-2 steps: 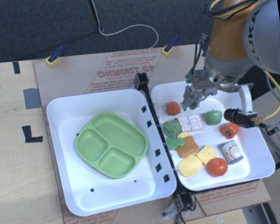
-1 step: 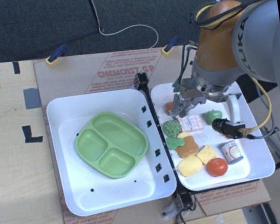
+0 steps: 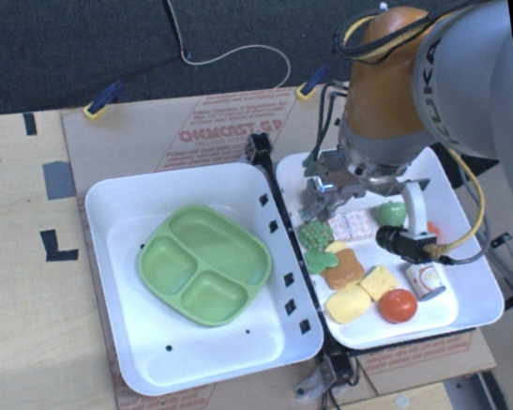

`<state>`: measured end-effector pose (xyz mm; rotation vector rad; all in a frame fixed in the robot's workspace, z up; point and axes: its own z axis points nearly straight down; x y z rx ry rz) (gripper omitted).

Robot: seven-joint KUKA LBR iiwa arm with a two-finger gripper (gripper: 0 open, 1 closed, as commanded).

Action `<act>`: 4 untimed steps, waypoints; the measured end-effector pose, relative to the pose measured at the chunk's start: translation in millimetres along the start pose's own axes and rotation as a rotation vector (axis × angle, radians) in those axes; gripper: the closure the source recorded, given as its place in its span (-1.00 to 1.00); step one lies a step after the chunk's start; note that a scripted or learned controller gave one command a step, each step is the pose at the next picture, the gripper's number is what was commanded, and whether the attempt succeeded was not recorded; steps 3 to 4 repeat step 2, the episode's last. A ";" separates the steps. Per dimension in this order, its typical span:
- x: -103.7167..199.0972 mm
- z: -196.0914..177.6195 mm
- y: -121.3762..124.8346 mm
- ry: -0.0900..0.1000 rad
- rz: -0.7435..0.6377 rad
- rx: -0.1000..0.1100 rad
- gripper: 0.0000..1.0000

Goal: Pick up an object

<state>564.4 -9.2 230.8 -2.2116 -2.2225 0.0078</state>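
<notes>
Grey two-finger gripper hovers above the green toy; you cannot tell its jaw state; descend next.

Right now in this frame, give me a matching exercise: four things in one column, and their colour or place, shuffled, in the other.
Things:
1. divided plate
2. tomato
3. small can
4. pincer

Descriptions:
A. red, near the right bin's front edge
B. green, in the left bin
C. over the right bin's back left part
D. lying right of the tomato

Pairs: 1-B, 2-A, 3-D, 4-C
</notes>
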 end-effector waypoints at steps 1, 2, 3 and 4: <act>-1.5 14.8 -9.8 -0.002 0.003 0.001 1.00; -4.8 5.3 8.1 -0.001 0.002 -0.003 1.00; -4.8 5.3 8.1 -0.001 0.002 -0.003 1.00; -4.8 5.3 8.1 -0.001 0.002 -0.003 1.00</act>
